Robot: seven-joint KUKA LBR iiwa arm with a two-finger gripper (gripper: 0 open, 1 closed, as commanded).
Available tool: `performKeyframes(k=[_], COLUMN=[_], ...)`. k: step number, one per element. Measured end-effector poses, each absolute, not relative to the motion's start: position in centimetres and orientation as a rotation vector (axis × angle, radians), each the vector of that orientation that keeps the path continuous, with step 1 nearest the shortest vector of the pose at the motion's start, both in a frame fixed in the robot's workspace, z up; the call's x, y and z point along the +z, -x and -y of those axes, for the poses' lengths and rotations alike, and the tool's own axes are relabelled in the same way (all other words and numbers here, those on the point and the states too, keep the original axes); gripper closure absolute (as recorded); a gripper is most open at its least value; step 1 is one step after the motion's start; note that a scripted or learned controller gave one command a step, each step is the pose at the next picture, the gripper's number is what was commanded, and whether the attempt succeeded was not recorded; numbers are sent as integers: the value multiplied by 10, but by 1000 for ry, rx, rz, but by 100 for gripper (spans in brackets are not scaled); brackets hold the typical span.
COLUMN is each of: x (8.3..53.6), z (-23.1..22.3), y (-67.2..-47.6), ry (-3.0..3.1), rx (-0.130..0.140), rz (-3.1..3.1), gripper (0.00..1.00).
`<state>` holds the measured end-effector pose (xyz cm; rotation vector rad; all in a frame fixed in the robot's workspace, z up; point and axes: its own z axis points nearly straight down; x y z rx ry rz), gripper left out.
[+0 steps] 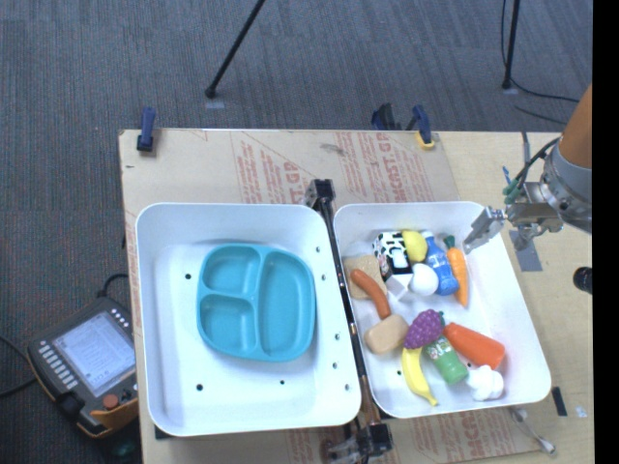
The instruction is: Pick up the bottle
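Observation:
A small green bottle (448, 362) with a pale label lies in the front part of the right bin (517, 303), between a bunch of purple grapes (424, 329) and an orange carrot (476, 345). Further back lies a blue bottle-like item (444, 270), beside a white egg (423, 279) and a thin carrot (458, 274). My gripper (503, 242) hangs over the bin's far right corner, up and to the right of the toys. It is open, with nothing between its fingers (480, 229).
The left bin (160, 356) holds a blue divided plate (257, 301). The right bin also holds a banana (417, 373), a sausage (370, 291), a bread piece (387, 334), a black-and-white cow toy (393, 250) and a yellow lemon (415, 245). Clamps sit on the bench's far edge.

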<state>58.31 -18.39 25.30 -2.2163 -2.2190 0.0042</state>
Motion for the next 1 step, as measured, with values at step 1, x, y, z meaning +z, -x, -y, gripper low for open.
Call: performKeyframes(k=[1], x=[261], z=[183], y=[-584], ry=[2209], rx=[6], rz=[2219], gripper=[100])
